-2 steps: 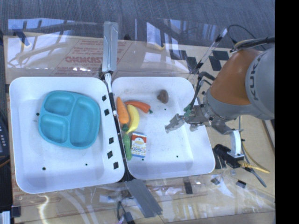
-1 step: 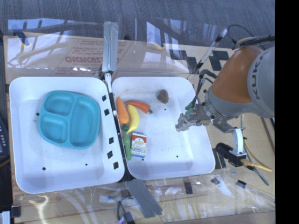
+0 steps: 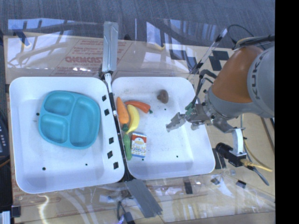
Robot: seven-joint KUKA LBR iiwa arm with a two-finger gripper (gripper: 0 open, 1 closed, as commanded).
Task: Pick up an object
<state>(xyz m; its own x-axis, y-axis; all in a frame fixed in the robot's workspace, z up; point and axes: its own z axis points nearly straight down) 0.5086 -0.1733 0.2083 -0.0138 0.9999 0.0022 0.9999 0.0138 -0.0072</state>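
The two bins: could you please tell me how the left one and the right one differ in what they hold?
The left bin holds a single blue divided plate; the right bin holds several small things: a carrot, a banana, a small carton and a brown lump. The gripper hangs over the right bin, not the left. The right bin's things crowd its left wall; the plate sits near the left bin's middle. Both bins are shallow and white.

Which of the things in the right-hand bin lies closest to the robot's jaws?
The small brown round lump, alone near the bin's far wall; the carrot, banana, pepper and carton cluster along the left wall, farther from the gripper.
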